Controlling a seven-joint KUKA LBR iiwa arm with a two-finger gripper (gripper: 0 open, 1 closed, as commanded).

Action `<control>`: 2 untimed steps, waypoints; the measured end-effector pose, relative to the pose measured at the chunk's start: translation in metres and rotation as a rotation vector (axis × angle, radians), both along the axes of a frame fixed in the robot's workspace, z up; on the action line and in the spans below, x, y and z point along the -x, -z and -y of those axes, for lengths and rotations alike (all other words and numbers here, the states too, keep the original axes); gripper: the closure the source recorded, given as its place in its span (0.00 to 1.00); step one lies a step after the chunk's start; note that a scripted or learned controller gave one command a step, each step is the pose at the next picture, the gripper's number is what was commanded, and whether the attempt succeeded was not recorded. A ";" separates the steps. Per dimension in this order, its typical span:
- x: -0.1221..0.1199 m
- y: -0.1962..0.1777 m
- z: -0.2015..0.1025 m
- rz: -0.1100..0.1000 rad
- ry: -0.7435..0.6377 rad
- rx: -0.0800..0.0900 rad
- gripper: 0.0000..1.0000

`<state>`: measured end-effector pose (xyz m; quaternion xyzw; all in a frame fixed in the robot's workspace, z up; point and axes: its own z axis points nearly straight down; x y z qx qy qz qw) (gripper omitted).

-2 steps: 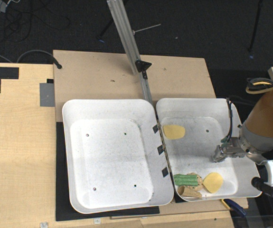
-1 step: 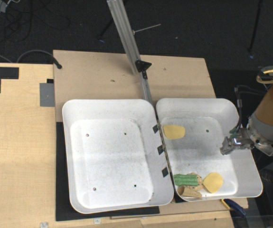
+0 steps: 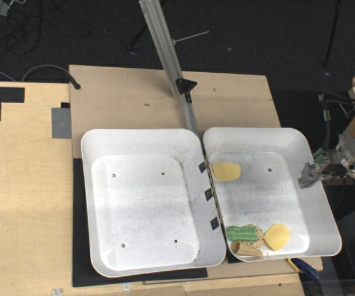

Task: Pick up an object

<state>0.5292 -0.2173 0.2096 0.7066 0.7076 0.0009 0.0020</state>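
Hand (image 3: 308, 176) sits at 3 o'clock, over the right rim of the right bin (image 3: 307, 142); can't tell its state, too small and blurred. Nothing visibly in it. Looks like the approach step, no pick made yet.

Count:
- 2 white bins, left bin (image 3: 97, 142) and the right one, side by side on the counter (image 3: 16, 165)
- 2 yellow pieces: one (image 3: 226, 171) near the right bin's left wall at 9 o'clock, one (image 3: 277, 236) at 6 o'clock
- 1 green piece (image 3: 241, 232), touching 1 tan piece (image 3: 248, 248) just below it, beside the lower yellow one

Next move: swing inward and drop over one target. The upper yellow piece stands alone, easiest; the 6 o'clock cluster is crowded against the rim.
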 end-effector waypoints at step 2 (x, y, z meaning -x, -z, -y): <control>-0.011 -0.048 -0.048 -0.007 -0.003 -0.004 1.00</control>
